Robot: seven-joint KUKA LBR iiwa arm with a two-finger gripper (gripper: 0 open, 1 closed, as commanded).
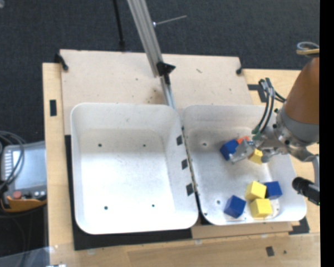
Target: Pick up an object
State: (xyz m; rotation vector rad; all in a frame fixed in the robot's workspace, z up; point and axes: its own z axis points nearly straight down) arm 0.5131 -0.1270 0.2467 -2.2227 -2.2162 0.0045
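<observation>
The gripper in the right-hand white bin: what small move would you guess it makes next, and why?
Probably a short drop onto the blue cube. The gripper sits right beside that cube in the right white bin, with a small yellow block on its other side. Nothing is visibly held, and the other blocks lie farther off, near the front wall.

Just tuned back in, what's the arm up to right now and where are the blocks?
The arm reaches in from the right over the right bin, with its gripper low among a blue block and a yellow block. I can't tell whether it has hold of either. Four more blocks sit near the bin's front: two blue and two yellow. The left bin lies beside it.
</observation>
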